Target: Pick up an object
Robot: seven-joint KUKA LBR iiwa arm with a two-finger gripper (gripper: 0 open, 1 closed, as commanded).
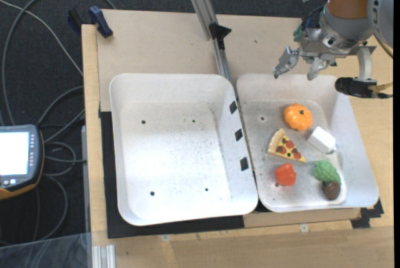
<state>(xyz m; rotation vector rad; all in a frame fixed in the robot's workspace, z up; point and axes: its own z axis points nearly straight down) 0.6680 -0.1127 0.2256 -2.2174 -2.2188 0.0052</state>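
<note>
My gripper (299, 69) hangs above the far edge of the right bin (265, 95), its two fingers spread apart with nothing between them. Below it in the right bin lie an orange pumpkin (298, 117), a pizza slice (285, 146), a white block (322, 139), a red pepper (285, 175), a green broccoli piece (325, 170) and a small brown item (331, 190). The pumpkin is the nearest object to the gripper, which stays well clear of it.
The left bin (172, 148) sits beside the right one, with a row of black clips (239, 134) along the shared edge. A slanted metal pole (200, 1) rises behind the bins. A black cable (365, 87) runs off the arm at right.
</note>
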